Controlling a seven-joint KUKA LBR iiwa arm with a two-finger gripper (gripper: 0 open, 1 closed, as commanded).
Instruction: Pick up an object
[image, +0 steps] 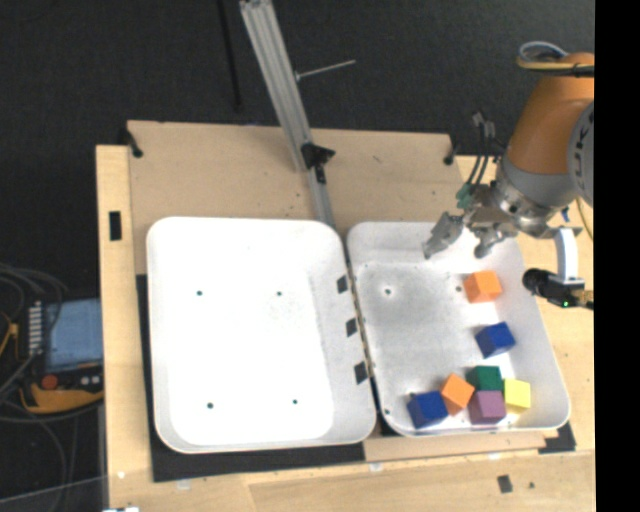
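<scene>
Camera view, top-down slant: surface is a tan board carrying two shallow white bins side by side. Left bin is the bigger patch of white, a few dark dots on its floor. Right bin has all the blocks, scuffed grey floor in the middle. Arm comes in from the right, orange band above a grey wrist, sitting over the right bin's upper right corner. Slanted metal rail runs from the top edge down to the gap between the bins.

End effector hangs over the upper part of the right bin, fingers spread apart, nothing between them. Orange block lies just below it, apart from the fingers. Blue block is further down near the right wall.

Cluster at the bottom right corner: second blue block, second orange block touching it, green block, purple block, yellow block by the wall
</scene>
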